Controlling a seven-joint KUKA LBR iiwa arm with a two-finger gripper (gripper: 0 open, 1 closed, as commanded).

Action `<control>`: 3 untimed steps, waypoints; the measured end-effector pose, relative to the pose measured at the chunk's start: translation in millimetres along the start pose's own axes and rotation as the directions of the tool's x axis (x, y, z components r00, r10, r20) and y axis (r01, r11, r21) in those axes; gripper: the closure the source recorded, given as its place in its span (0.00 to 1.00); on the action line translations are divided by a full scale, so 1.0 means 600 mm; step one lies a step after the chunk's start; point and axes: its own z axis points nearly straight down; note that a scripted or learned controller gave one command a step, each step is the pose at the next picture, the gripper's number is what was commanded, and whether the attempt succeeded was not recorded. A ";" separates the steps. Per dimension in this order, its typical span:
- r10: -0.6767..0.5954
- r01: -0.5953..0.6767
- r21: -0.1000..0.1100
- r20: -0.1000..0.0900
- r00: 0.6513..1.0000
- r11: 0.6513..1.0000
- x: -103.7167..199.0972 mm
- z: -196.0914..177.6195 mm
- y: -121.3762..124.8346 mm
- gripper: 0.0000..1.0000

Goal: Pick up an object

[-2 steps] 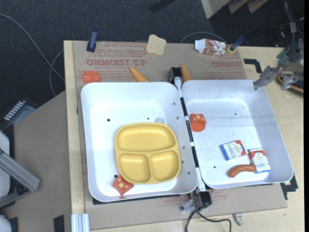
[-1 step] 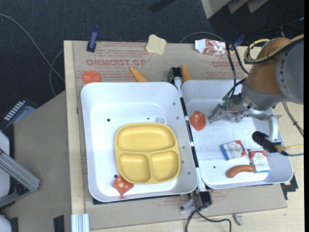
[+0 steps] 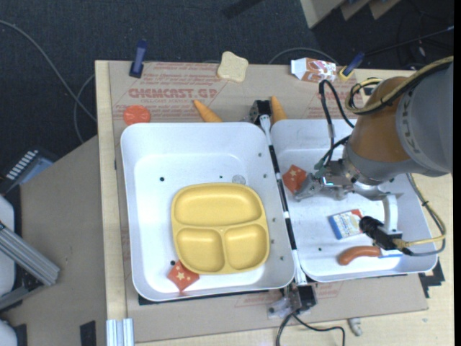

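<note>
1. Gripper (image 3: 311, 187) sits low in the right bin (image 3: 310, 132), at its left side, with the grey and orange arm (image 3: 403, 132) reaching in from the right
2. Whether its tips are spread or pressed together cannot be told from this slant
3. Just to its left, touching or nearly so, lies a small orange-red block (image 3: 294, 178) against the bin's left wall
4. Nearer in the same bin lie a blue and white packet (image 3: 346, 223) and, nearer still, a red sausage (image 3: 358, 254)
5. Left bin (image 3: 144, 157) bears a yellow divided plate (image 3: 220, 227) at its middle, with a red piece marked by a star (image 3: 182, 277) at the plate's near left corner
6. Beyond the bins, on the bench's far edge, rests a slice of toy bread (image 3: 233, 66)
</note>
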 end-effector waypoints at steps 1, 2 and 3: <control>0.000 0.000 -0.004 0.002 1.000 1.000 -0.004 -0.001 0.095 0.00; 0.000 0.000 0.010 0.003 1.000 1.000 -0.048 -0.003 0.170 0.00; 0.001 -0.002 0.014 0.009 1.000 1.000 -0.006 -0.004 0.169 0.00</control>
